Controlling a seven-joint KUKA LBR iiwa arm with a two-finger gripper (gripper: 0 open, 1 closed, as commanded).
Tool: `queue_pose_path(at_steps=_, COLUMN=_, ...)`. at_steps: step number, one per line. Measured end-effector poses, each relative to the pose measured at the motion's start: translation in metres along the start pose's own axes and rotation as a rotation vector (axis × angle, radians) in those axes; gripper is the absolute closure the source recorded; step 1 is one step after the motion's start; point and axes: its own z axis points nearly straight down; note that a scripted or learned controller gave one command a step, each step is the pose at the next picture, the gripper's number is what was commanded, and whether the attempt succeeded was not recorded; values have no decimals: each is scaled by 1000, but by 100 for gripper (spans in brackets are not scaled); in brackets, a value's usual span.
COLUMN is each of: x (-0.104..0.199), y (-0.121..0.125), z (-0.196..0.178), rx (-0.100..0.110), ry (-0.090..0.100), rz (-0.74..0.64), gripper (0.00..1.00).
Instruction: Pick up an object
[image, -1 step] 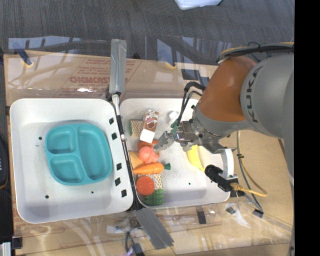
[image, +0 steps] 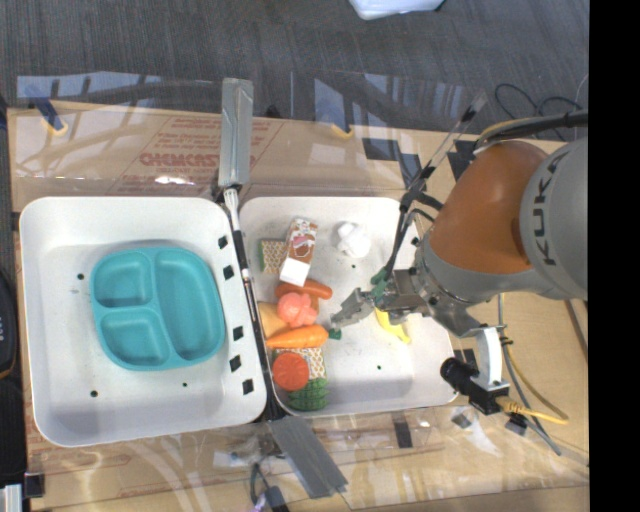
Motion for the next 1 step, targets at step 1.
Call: queue_pose_path(at_steps=1, x=-3, y=66, z=114, rx=-23, ry=0, rz=44, gripper=0)
